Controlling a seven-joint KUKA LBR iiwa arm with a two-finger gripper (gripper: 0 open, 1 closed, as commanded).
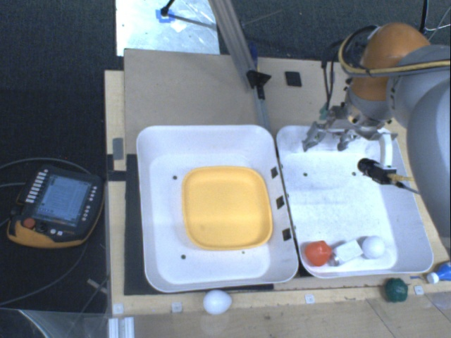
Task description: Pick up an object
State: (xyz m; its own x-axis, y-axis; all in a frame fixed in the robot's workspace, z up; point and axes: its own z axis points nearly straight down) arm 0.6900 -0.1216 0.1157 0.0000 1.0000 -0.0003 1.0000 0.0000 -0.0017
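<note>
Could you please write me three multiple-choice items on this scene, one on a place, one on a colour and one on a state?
1. Where does the yellow plate lie?
A. in the left bin
B. in the right bin
C. on the bench outside both bins

2. What colour is the ball at the right bin's near left corner?
A. blue
B. orange-red
C. black

3. How does the gripper stand?
A. clamped on the plate
B. lifting the orange-red ball
C. over the right bin's far edge, holding nothing

Answers: 1 A, the plate rests in the middle of the left bin. 2 B, it shows orange-red against the white floor. 3 C, no object sits between its fingers, and plate and ball lie apart from it.
</note>
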